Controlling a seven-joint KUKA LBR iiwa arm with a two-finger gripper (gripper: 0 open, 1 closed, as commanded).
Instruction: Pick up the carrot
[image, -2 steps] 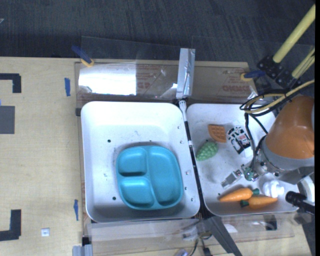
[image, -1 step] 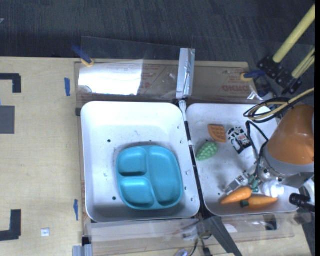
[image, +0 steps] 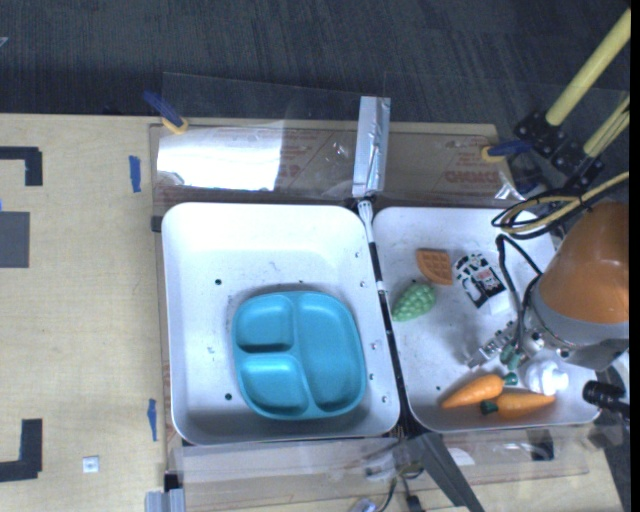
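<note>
An orange carrot (image: 472, 391) lies near the front edge of the right bin (image: 440, 330), pointing left. A second orange carrot-like piece (image: 522, 403) with a green end lies right behind it, touching it. The arm's orange band (image: 590, 280) hangs over the bin's right side. My gripper (image: 503, 355) is just above and to the right of the carrots, close to them. No carrot shows between the gripper's parts.
The right bin also holds a green bumpy toy (image: 414, 300), a brown cracker-like piece (image: 436, 265) and a small black-and-white object (image: 478, 278). A blue divided plate (image: 298, 352) sits in the left bin (image: 200, 260). Black cables (image: 520, 225) loop at the right.
</note>
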